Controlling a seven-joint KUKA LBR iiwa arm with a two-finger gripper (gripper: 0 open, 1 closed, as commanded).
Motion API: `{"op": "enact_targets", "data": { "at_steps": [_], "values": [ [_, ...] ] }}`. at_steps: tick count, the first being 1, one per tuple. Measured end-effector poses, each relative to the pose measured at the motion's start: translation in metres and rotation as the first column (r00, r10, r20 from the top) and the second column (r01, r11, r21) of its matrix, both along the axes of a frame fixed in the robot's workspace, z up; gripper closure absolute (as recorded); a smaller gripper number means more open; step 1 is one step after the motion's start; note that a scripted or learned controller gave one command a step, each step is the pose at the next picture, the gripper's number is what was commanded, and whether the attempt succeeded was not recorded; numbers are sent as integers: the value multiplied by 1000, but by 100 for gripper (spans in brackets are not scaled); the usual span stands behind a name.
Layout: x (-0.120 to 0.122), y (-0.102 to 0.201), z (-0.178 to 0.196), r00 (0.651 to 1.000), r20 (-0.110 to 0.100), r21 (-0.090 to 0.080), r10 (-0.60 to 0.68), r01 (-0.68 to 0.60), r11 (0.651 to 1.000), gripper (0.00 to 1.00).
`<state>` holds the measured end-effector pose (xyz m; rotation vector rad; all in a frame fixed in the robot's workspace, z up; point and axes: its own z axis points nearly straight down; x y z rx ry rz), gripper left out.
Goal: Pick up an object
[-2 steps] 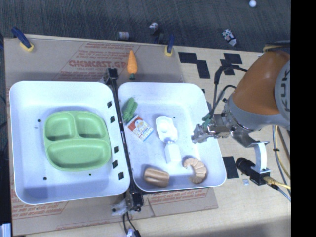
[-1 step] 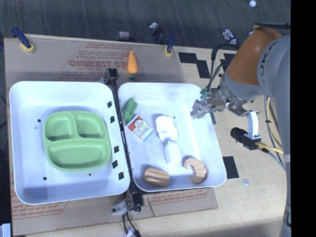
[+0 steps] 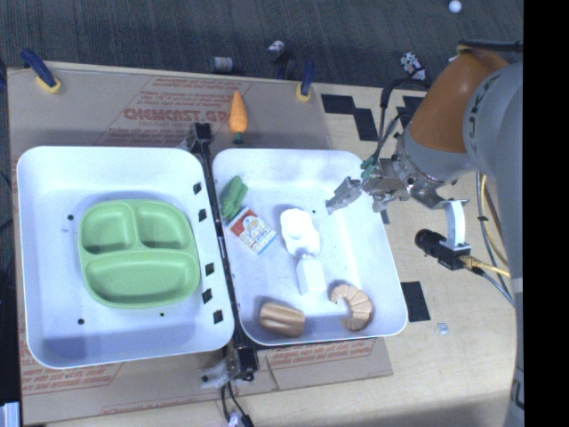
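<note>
My gripper point(image 3: 353, 185) hangs over the right edge of the right bin point(image 3: 267, 163), open with nothing between its fingers. Below and to its left in that bin lie a white scoop-like object point(image 3: 300, 238), a small red and white packet point(image 3: 252, 231) and a green leafy piece point(image 3: 234, 196). Along the bin's front edge sit a tan bread roll point(image 3: 282, 318) and a brown croissant point(image 3: 354, 305). The gripper touches none of them.
The left bin point(image 3: 36, 176) holds a green divided plate point(image 3: 138, 252). An orange carrot point(image 3: 237, 114) lies on the cardboard behind the bins. A black cable fitting point(image 3: 442, 245) hangs from the arm just right of the right bin.
</note>
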<state>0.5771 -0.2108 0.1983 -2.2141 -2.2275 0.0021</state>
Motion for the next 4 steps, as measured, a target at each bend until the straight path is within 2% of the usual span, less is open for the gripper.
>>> {"op": "enact_targets", "data": {
  "at_steps": [1,2,3,4],
  "values": [
    [44,67,128,1000,6,0,1,-1,1000,0],
    [33,-1,9,1000,-5,1,-3,3,1000,0],
    [-9,52,67,1000,2,1,0,0,1000,0],
    [-70,124,69,1000,1,0,2,-2,1000,0]
  ]
}}
